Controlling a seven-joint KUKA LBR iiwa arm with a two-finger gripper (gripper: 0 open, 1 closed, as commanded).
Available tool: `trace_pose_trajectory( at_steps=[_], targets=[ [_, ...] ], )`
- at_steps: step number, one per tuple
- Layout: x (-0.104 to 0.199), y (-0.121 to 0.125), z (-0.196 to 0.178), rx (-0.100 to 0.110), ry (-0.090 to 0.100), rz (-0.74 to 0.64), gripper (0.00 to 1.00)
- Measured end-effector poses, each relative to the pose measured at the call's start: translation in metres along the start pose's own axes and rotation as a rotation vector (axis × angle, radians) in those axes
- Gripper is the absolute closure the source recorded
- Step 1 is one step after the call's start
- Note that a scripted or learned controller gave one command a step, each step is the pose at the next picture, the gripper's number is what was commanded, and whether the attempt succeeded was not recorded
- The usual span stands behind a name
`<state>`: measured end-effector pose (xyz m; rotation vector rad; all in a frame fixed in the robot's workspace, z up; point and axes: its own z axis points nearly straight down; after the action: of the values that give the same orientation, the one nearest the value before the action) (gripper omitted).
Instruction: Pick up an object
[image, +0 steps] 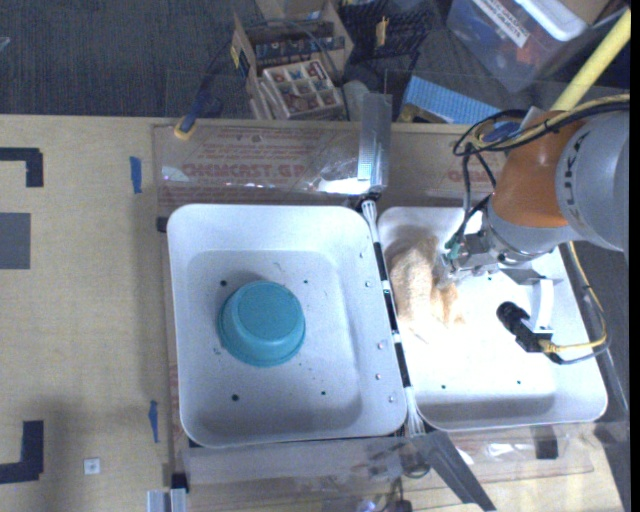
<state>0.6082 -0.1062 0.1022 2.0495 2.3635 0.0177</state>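
Observation:
A teal bowl (262, 322) lies upside down in the middle of the left bin (200, 240). In the right bin (500, 400), a pale tan lumpy object (412, 280) like a bread roll rests against the left wall. My gripper (456, 268) hangs just to the right of that tan object, low in the bin and close to its right side. The grey arm with its orange band (530, 190) comes in from the upper right. Glare in the right bin washes out the area around the fingertips.
A black cable connector (520, 325) hangs off the wrist over the right bin. A clear plastic bag (270, 165) lies behind the left bin. Boxes and clutter sit on the floor beyond the bench.

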Motion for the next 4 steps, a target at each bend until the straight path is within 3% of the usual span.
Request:
trace_pose_trajectory(
  at_steps=[1,2,3,4],
  targets=[
    [0.021,0.032,-0.108,0.011,0.001,-0.255,1.0],
    [0.021,0.032,-0.107,0.011,0.002,-0.255,0.0],
    [-0.006,0.021,0.002,0.016,0.003,-0.14,0.0],
    [-0.007,0.023,-0.009,0.011,0.001,-0.138,1.0]
  ],
)
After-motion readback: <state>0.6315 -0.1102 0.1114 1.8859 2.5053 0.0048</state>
